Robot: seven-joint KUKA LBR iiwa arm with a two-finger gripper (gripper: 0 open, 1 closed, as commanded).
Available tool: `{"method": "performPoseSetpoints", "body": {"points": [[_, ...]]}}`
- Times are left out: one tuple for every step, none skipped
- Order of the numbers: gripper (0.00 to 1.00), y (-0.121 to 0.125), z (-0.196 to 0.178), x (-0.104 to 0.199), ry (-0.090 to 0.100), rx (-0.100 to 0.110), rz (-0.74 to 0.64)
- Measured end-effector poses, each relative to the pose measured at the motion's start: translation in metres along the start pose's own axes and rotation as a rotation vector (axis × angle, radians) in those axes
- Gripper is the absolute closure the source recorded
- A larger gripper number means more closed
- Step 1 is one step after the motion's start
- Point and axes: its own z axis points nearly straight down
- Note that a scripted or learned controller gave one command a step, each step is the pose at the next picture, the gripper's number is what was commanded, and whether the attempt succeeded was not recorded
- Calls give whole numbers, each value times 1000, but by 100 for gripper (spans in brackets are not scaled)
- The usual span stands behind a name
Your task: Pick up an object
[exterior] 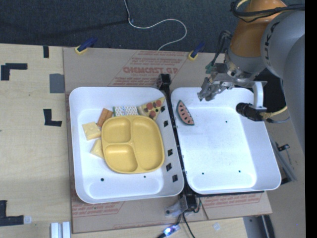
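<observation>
We see the watermelon slice [185,113] lying left and slightly nearer of our gripper [208,94]; its long axis runs far-left to near-right; finger state we cannot tell.

Even, bright overhead light; the white bins [223,182] look slightly washed out, shadows are soft, and focus is mildly grainy throughout.

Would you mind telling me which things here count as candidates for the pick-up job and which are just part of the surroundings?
Belong to the job:
gripper
watermelon slice in the right bin
yellow divided plate and small food pieces in the left bin

Just lying about:
white cable
blue clamps
cardboard sheet
</observation>
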Motion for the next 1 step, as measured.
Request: {"method": "performPoseSetpoints", "body": {"points": [[100,-17,-12,52,0,0,0]]}}
